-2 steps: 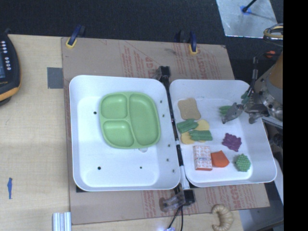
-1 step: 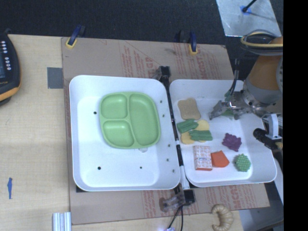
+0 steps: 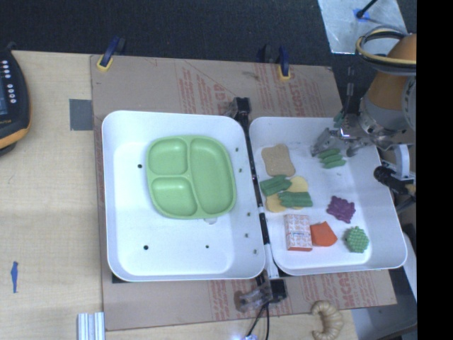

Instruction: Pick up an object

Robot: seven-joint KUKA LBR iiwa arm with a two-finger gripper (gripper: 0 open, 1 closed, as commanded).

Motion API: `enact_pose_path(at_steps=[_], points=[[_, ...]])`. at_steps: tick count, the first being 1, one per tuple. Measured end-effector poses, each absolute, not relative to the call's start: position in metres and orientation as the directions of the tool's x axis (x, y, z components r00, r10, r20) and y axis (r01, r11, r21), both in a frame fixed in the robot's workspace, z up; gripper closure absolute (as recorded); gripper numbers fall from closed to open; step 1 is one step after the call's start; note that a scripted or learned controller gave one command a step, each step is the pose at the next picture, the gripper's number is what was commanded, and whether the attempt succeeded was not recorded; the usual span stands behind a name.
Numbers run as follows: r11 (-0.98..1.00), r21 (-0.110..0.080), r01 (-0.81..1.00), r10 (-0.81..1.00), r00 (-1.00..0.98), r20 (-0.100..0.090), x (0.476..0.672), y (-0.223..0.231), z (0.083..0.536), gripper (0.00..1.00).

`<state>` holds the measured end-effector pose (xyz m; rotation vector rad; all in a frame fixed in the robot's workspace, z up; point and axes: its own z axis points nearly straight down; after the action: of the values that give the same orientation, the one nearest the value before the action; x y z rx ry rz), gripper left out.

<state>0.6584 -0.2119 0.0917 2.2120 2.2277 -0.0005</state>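
One green pod (image 3: 331, 159) lies slanted left-to-right under the gripper (image 3: 335, 142), whose fingers are spread.

A green divided plate (image 3: 191, 176) lay in the left white bin (image 3: 120, 246); blue clamps (image 3: 283, 62) pinned the cardboard sheet (image 3: 177, 83); a black-and-orange device (image 3: 10, 98), perhaps a pendant, sat at the bench's left edge.

Faint red print on the cardboard sheet (image 3: 212, 83) under the bins, too blurred to read.
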Motion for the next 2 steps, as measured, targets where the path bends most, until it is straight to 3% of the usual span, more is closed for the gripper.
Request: enact_pose_path(at_steps=[1,2], points=[[0.007,-0.006,1.0,1.0,-0.007,0.0,0.643,-0.191,0.092,0.0],[0.006,0.0,1.0,1.0,-0.006,-0.001,0.657,-0.174,0.093,0.0]])
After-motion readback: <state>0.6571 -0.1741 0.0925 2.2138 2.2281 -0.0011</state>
